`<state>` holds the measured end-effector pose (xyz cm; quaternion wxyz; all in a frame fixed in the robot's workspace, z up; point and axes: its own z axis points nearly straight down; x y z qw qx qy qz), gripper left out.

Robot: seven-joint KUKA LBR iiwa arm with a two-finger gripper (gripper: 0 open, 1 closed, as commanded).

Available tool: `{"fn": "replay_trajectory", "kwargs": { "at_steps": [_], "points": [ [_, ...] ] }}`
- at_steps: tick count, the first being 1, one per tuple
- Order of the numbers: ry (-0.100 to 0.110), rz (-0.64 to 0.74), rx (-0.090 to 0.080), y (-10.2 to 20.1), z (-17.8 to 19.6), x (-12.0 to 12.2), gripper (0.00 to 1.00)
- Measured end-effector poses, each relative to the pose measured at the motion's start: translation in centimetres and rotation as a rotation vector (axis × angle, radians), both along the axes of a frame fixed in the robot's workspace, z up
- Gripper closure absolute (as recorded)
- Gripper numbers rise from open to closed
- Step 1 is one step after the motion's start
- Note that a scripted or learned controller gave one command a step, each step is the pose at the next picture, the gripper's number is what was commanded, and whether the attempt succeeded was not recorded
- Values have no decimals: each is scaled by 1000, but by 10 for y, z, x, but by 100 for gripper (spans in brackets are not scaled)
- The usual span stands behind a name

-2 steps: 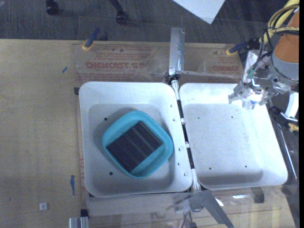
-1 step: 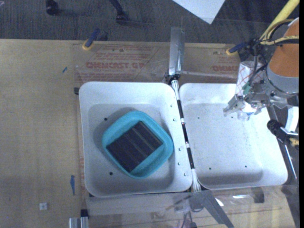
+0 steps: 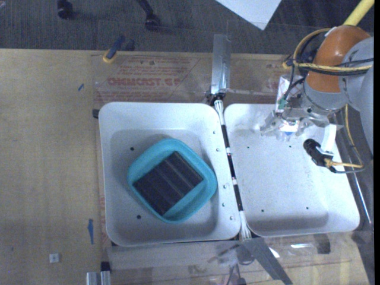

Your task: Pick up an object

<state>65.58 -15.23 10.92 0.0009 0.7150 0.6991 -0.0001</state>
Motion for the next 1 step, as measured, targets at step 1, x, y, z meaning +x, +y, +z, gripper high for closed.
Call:
{"fn": "replay_trajectory", "kwargs": {
  "at_steps": [1],
  "points": [
    [0,93,1,104,75,11,100]
  ]
}}
